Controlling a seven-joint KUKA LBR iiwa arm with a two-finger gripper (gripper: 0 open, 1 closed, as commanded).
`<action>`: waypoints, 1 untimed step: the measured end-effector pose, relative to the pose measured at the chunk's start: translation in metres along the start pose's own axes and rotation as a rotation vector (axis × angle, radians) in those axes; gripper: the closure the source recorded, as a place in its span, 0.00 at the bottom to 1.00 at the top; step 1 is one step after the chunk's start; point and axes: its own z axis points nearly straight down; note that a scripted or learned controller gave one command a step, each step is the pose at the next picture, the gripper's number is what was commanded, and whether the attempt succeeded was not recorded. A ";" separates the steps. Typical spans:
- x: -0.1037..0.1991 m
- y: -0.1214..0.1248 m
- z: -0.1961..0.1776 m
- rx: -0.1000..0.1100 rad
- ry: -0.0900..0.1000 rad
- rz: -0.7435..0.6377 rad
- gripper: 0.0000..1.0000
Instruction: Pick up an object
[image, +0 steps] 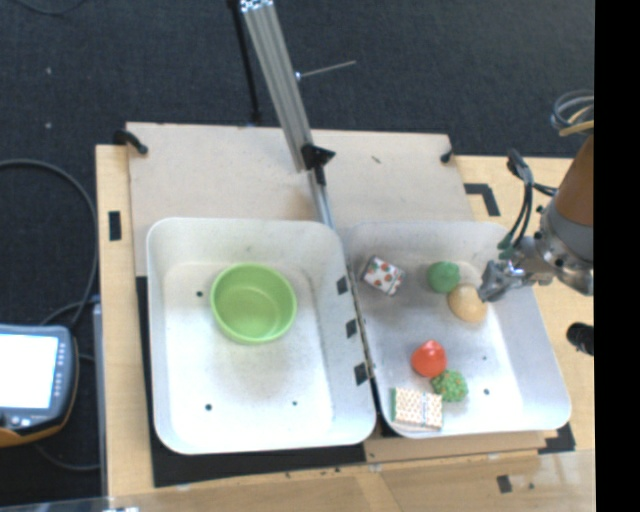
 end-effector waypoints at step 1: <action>-0.001 0.001 -0.013 0.006 0.002 0.000 1.00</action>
